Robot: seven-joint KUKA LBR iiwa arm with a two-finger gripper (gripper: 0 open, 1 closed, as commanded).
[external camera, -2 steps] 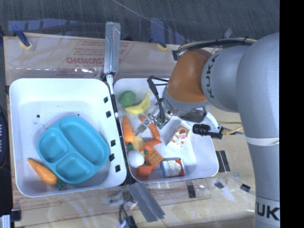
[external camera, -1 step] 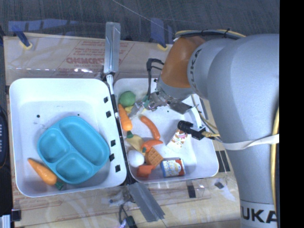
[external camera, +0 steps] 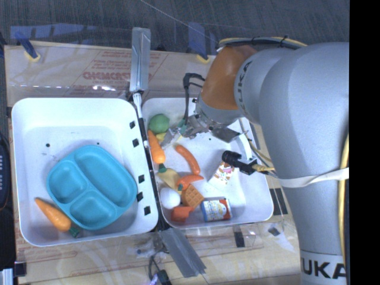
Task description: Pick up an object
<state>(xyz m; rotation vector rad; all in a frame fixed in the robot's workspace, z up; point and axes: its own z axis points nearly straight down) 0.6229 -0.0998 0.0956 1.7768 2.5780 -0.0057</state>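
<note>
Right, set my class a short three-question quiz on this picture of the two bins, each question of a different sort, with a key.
1. True or false: the blue tray lies in the right bin.
2. Multiple choice: what lies beside the blue tray in the left bin? A) a carrot B) a can C) an egg
3. Fill the gap: the gripper is down in the right bin near the ____ ball.

Key:
1. False; it lies in the left bin.
2. A
3. green
</note>
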